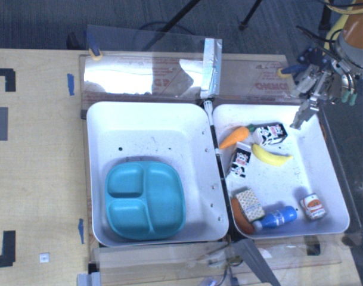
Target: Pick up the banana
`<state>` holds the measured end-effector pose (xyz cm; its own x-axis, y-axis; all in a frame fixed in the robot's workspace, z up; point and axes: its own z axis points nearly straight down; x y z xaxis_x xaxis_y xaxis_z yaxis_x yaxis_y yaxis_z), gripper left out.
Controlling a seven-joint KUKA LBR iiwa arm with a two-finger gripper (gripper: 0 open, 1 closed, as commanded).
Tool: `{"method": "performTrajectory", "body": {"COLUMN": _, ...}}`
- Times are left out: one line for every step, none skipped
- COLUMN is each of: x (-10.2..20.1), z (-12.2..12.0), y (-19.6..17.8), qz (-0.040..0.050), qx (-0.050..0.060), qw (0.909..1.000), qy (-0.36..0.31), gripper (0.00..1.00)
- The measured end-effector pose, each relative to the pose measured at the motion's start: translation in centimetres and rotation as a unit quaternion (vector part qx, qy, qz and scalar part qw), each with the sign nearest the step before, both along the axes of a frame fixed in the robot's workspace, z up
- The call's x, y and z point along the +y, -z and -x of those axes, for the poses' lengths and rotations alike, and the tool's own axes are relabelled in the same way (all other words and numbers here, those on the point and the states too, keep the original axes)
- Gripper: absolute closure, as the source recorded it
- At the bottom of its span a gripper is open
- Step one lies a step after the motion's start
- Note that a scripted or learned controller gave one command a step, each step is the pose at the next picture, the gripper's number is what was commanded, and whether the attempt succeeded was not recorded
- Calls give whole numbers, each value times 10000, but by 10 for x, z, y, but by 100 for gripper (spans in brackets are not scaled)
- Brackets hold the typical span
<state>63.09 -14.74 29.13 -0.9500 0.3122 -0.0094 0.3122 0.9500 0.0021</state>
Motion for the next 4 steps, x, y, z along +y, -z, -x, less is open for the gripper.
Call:
{"method": "performTrajectory", "body": {"x": 0, "z": 0, "y": 0, "qz": 0, "qx": 0, "qw": 10000, "qy": 0, "gripper": 0}}
{"method": "performTrajectory", "body": {"x": 0, "z": 0, "y": 0, "qz": 0, "qx": 0, "qw": 10000, "qy": 0, "gripper": 0}}
{"method": "performTrajectory", "body": {"x": 0, "z": 0, "y": 0, "qz": 0, "qx": 0, "qw": 10000, "qy": 0, "gripper": 0}}
{"method": "performTrajectory", "body": {"x": 17, "z": 36, "y": 19, "qz": -10, "qx": 25, "qw": 9996, "qy": 281, "gripper": 0}}
